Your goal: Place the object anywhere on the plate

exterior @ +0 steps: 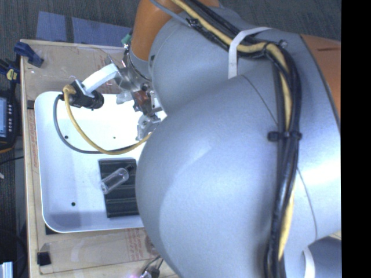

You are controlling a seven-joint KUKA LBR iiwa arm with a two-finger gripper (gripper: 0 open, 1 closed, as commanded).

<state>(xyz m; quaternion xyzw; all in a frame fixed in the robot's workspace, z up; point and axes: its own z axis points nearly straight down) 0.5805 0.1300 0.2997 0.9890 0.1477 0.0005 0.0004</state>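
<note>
A dark ribbed rectangular slab (pixel 120 197) lies flat in the left white bin (pixel 49 155), near its front. A small clear tube-like object (pixel 114 179) rests on the slab's upper part. My gripper (pixel 134 112) hangs over the bin's far right area, above and apart from the slab. Its two grey fingers (pixel 124 97) stand spread, with nothing visible between them. The bulky grey arm (pixel 232 155) hides the right bin and everything right of the slab.
A yellow cable (pixel 87 143) loops from a black fitting (pixel 87 99) across the bin floor and back toward the gripper. A white bracket (pixel 99 77) juts out by the wrist. Blue clamps (pixel 28 54) sit at the bench's far left corner.
</note>
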